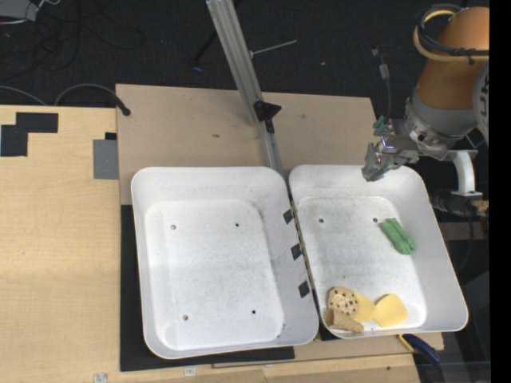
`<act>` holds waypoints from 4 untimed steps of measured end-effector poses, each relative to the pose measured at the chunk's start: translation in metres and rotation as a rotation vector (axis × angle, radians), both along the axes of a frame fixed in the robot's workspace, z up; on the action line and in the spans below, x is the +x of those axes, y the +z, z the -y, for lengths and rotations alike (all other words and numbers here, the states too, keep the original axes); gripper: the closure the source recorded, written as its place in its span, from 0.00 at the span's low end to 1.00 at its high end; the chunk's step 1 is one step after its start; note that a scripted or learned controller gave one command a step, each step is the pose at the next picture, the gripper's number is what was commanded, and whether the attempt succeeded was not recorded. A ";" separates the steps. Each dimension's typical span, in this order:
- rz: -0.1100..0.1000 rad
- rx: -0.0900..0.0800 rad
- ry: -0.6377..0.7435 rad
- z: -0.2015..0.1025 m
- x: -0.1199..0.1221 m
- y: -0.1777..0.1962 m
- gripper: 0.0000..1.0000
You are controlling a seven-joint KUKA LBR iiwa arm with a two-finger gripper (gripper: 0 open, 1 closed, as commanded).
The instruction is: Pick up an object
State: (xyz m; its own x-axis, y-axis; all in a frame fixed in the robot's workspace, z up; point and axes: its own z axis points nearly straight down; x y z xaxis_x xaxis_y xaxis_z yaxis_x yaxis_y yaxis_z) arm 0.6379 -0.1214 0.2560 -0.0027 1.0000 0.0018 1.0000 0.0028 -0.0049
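Note:
The right bin (423, 190) holds a green elongated object (397, 235) near its right side. A speckled brown cookie-like piece (343, 302) lies at the bin's near edge, and next to it a yellow wedge (390, 311). My gripper (375, 168) hangs over the far rim of the right bin, well apart from all three objects. Nothing shows between its fingers. The grey wrist and orange band rise behind it at the upper right.
The left bin (152, 190) sits beside the right one, joined by black clips (295, 250) along the divide. A slanted aluminium rail (239, 62) stands behind the bins. A tan board lies under both bins, with a wooden bench to the left.

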 end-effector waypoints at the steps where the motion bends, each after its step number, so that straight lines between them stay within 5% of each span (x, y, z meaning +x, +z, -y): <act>1: 0.000 0.001 0.001 -0.051 -0.010 -0.006 1.00; 4: -0.002 0.000 0.001 -0.185 -0.064 -0.025 1.00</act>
